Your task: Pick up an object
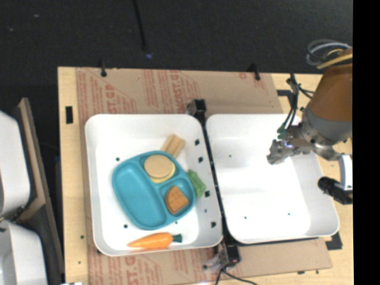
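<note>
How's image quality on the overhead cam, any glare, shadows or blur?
Camera view: lighting is even and soft; the white bins look bright, nearly washed out, with little surface detail. Faint shadows lie beside the blue tray and the carrot. The end effector is small and slightly blurred, its fingers unreadable. Background floor is very dark.

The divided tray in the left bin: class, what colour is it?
The divided tray is turquoise blue, seen clearly in the camera view.
</note>
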`<action>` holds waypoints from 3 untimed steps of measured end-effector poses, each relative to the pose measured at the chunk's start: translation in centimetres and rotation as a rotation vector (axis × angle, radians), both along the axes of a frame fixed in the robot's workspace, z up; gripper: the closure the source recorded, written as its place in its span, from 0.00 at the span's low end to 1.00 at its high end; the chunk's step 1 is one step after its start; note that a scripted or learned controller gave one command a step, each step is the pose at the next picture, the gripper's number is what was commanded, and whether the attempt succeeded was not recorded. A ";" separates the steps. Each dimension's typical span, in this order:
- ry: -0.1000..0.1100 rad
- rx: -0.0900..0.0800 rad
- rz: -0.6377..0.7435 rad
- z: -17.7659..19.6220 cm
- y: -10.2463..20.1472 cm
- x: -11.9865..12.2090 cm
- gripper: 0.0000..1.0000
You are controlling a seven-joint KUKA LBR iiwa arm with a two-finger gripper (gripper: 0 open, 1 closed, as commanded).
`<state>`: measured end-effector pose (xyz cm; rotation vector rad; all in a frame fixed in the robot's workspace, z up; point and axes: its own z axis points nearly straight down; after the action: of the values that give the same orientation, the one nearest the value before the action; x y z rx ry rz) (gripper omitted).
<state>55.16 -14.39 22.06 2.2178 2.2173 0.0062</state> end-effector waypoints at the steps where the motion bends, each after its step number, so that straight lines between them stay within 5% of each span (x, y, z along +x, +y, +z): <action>1: 0.003 0.000 0.000 3.1 -0.1 0.1 1.00; 3: 0.006 0.002 0.003 1.7 9.7 1.9 1.00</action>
<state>57.08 -4.69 23.72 2.2182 2.2248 0.0010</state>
